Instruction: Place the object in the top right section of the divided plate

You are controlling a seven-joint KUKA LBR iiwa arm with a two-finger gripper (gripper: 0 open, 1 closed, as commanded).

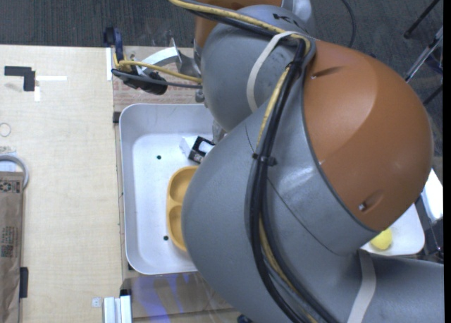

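Grey-and-orange robot arm [310,173] stretched across white plastic bin [134,194], tan divided plate [177,205] half covered near left wall; small yellow object [381,241] seen at right bin's edge; gripper state cannot be told.

- arm [282,194]: bulky rounded grey shells with glossy orange domed caps
- black and yellow cables [271,103] run along the housing
- pale strap [262,57] wraps one segment
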